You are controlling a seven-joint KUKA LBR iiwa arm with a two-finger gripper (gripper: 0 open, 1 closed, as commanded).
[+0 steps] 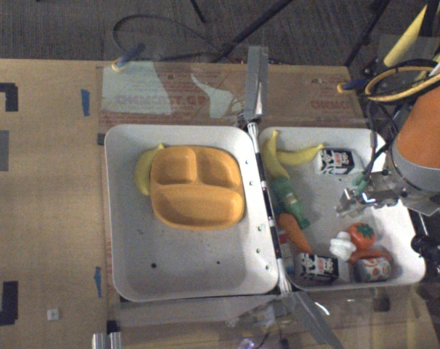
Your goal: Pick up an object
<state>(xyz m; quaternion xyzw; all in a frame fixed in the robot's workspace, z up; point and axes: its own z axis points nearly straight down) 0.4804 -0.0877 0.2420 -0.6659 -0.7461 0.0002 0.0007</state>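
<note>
The end effector (353, 199) hangs above the right white bin (407, 227); its state is unreadable. Just below lies a small orange-red plastic tomato (362, 233), probably light, rigid, slippery, best pinched across its middle.

- Even, soft overhead light; the two shallow white plastic bins (125, 217) look bright, close to washed out
- Faint shadows hug the orange compartment plate (198, 186)
- Pale glare on the clear plastic sheet (169, 89)
- Whole frame slightly soft and grainy, with dark carpet at the top dim
</note>
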